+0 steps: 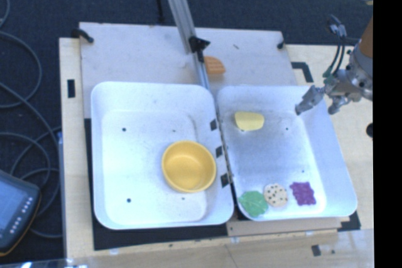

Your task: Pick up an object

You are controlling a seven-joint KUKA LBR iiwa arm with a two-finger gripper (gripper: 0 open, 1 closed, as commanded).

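Note:
My gripper (321, 103) hangs over the right bin's far right rim, open, with nothing between its fingers. A pale yellow piece (249, 120) lies in the right bin (326, 154) near its far left side, well left of the gripper. Along that bin's near edge sit a green piece (253, 202), a round cookie-like piece (275, 195) and a purple piece (303, 193). A yellow bowl (188, 166) stands in the left bin (125, 135).
A slanted metal pole (182, 12) runs from the top down to the gap between the bins. An orange object (214, 66) lies on the board behind the bins. Cables and a tablet (16, 210) lie on the floor at left.

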